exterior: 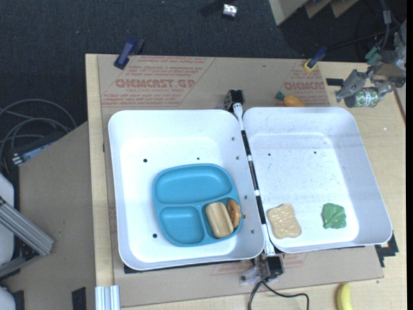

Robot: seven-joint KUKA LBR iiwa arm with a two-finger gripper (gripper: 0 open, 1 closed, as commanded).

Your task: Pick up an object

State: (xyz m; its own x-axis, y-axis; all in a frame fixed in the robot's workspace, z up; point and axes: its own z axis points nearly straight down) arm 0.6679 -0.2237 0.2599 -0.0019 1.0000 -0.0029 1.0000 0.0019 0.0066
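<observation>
We log a blue divided plate (192, 202) in the left bin (129, 173), with a bread roll (221, 218) in its lower-right compartment. Right of the plate, the right bin (348, 154) holds a tan cracker-shaped toy (284, 221) and a green leafy piece (333, 216). The pincer (361, 92) hovers beyond that bin's far right corner; its opening we cannot tell.

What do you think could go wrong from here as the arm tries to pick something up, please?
The tan cracker-like piece lies near the right bin's left wall, so the tool may strike the wall. The green piece looks flat and might slip out. In the left bin, the bread-like items sit inside the blue divided plate, whose rim could block a grasp.
</observation>
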